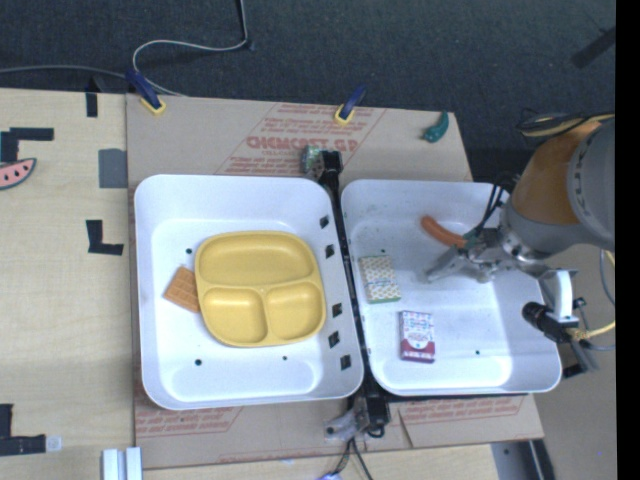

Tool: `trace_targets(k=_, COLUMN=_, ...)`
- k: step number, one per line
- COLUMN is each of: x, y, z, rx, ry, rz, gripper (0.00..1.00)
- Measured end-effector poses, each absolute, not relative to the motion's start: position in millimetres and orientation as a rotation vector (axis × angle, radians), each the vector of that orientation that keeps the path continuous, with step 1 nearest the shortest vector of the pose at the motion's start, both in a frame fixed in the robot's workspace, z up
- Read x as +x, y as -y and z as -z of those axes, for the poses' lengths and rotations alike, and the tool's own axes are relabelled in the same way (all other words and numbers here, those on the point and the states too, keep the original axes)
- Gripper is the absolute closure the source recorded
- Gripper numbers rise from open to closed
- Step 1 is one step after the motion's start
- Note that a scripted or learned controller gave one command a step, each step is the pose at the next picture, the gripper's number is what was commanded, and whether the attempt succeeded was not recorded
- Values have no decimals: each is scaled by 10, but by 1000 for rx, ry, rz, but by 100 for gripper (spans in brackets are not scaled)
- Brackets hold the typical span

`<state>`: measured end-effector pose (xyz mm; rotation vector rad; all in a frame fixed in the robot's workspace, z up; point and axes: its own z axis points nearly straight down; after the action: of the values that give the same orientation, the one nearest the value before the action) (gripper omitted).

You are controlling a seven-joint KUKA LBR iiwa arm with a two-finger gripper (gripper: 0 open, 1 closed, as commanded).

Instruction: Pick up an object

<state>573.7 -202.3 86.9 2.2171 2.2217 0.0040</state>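
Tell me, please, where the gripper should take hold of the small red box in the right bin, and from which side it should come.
The red box lies flat on the right bin floor, apart from the patterned card. Probably best to come straight down from above and close the fingers across its two long edges, near the middle: that span is narrower, and both sides look free.

I count two white bins [160, 298], one yellow divided tray [260, 288], one cracker [181, 289], one orange sausage [440, 231], two small packets [380, 278].
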Motion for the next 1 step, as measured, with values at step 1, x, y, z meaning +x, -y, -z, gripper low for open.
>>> trace_targets(k=1, x=6304, y=1654, z=-866, rx=2214, ry=-2221, rz=-5, gripper=0)
